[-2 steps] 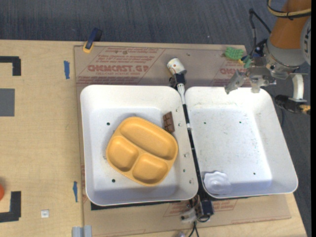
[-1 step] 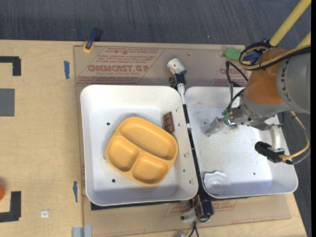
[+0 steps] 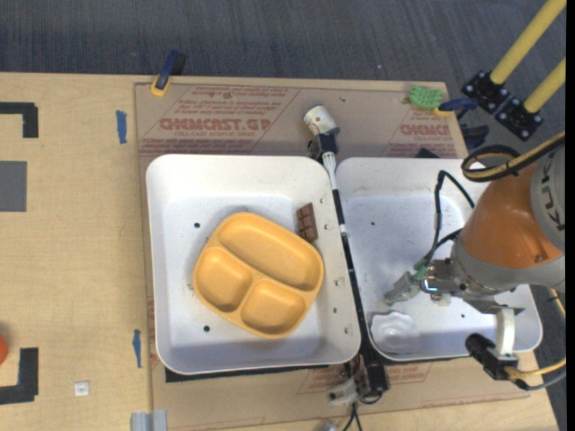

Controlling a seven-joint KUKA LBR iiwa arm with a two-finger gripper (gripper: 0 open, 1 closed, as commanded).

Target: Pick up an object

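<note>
A yellow three-compartment plate (image 3: pixel 259 273) lies at a tilt in the middle of the left bin (image 3: pixel 171 241). A small brown block (image 3: pixel 306 223) rests by that bin's right wall, just past the plate's upper corner. In the right bin (image 3: pixel 395 196), a pale translucent object (image 3: pixel 395 332) lies at the front left corner. My gripper (image 3: pixel 402 289) hangs low over the right bin, just above and behind the translucent object, pointing left. The grey arm with its orange band (image 3: pixel 503 232) covers the right side of that bin.
The rim between the two bins (image 3: pixel 341 241) runs just left of the gripper. A white-and-black fixture (image 3: pixel 319 126) stands behind the bins. Yellow poles with black clamps (image 3: pixel 503 97) stand at the back right. Cables loop around the wrist.
</note>
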